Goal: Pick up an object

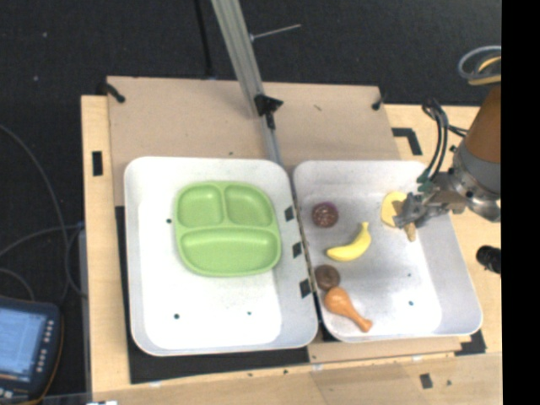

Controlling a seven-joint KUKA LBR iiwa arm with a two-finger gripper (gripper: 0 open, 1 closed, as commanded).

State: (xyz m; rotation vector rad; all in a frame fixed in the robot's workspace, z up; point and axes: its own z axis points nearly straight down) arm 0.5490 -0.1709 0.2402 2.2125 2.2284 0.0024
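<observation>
Nearest, at the low left corner, a small screen (18, 344) glows blue beside the bench (101, 251). On the bench sit two white bins, side by side and touching.

The right bin (439, 310) has the toys to pick up. Closest is an orange toy drumstick (346, 306), lying with its thin end toward the front. Just behind it, and touching its fat end, is a brown ball (326, 275). Next comes a yellow banana (351, 245), lying near the middle of the bin. A little past it, near the bin's left wall, is a dark red ball (325, 215). On the right, a pale yellow lump (391, 209) lies on the bin floor.

The gripper (411, 219) hangs right at that lump's right side, and part of it covers the lump's edge. It is too blurry to tell if its grip is wide or narrow, or if it touches the lump at all. The grey arm (477, 184) comes in from the right, with orange higher up.

The left bin (152, 310) holds a green plate (228, 229) with three parts, one big and two small. The plate lies flat in the far half of the bin.

Farthest back, a grey pole (238, 45) slants up from between the bins.
</observation>
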